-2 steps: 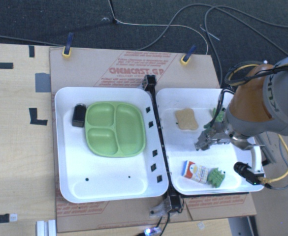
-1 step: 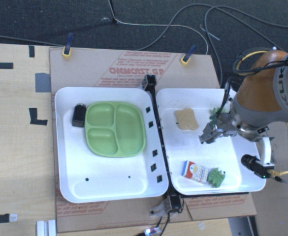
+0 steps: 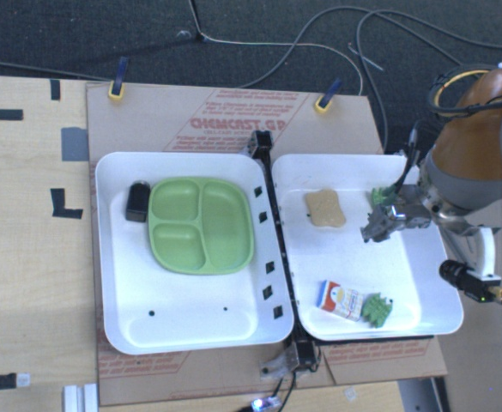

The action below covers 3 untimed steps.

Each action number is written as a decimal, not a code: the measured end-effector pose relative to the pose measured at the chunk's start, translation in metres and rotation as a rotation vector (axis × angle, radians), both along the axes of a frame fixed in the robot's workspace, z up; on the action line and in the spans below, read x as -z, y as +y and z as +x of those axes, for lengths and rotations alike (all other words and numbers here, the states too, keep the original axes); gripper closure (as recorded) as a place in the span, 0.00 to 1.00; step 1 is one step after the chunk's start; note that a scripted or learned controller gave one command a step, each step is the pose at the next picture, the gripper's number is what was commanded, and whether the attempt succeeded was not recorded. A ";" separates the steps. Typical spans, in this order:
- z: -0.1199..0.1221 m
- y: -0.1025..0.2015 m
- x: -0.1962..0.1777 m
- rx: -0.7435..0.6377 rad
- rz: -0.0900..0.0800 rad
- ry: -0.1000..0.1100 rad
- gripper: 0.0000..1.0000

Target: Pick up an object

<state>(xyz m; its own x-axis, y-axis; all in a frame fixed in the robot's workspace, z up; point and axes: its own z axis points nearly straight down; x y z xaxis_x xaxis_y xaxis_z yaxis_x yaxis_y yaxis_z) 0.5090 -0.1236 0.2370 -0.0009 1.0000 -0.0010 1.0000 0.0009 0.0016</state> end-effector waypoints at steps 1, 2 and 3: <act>0.015 0.049 0.013 -0.002 0.001 0.004 1.00; 0.032 0.103 0.023 -0.003 0.001 0.004 1.00; 0.043 0.157 0.012 -0.004 0.001 0.003 1.00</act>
<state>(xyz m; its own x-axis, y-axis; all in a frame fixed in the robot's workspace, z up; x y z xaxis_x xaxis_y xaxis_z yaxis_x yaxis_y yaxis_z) 0.5520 0.0333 0.2248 -0.0045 1.0000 0.0003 1.0000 0.0045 -0.0012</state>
